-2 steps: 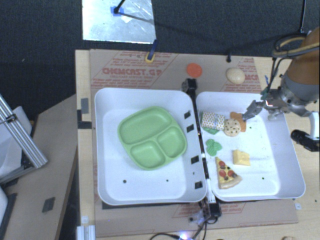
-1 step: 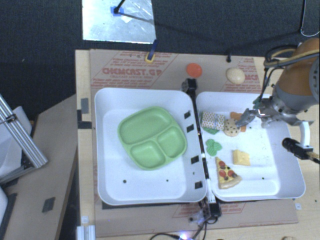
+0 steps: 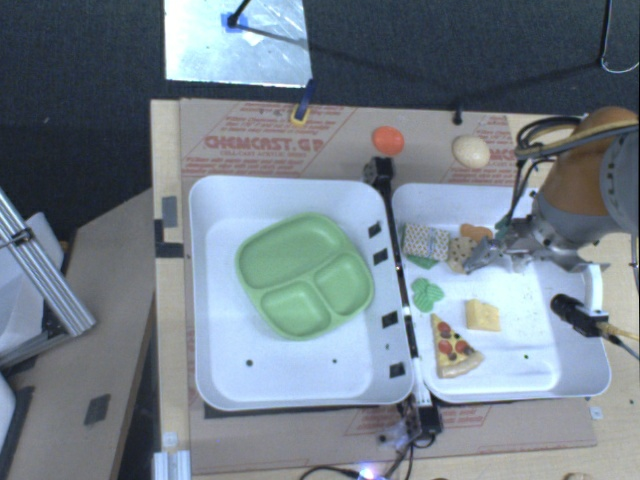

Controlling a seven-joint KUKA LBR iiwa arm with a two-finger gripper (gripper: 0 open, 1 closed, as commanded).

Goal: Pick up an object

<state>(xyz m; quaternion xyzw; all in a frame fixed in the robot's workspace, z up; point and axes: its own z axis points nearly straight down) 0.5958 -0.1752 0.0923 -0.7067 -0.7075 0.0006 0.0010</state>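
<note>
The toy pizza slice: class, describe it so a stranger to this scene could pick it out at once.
Look at the right-hand white bin, the one without the green plate. Near its front left corner lies the pizza slice, just below a small yellow cheese block. It is the one triangle, with a tan crust and red dots on top.

Red print reading "CHEMCAST GP" runs across the brown protective sheet (image 3: 262,140) behind the bins.
</note>
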